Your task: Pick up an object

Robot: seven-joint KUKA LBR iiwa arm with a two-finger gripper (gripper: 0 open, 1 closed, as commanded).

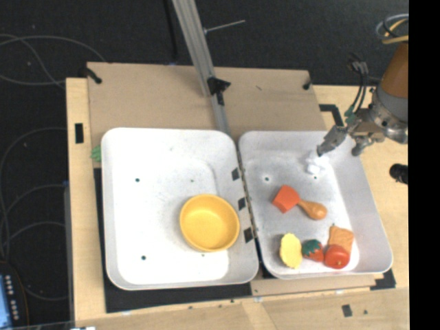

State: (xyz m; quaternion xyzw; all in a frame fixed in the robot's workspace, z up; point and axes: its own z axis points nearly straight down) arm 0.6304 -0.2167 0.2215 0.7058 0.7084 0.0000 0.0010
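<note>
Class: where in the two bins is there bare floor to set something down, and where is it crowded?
Free: the left white bin around the yellow bowl; the right white bin above the orange block. Crowded: its lower corner, around the red tomato.

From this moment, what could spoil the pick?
1. The claw hangs at the right bin's far rim, apart from every item, so closing here would likely grab nothing.
2. The tomato, orange block and corn crowd the near corner; a descent there may nudge neighbours or catch two.
</note>
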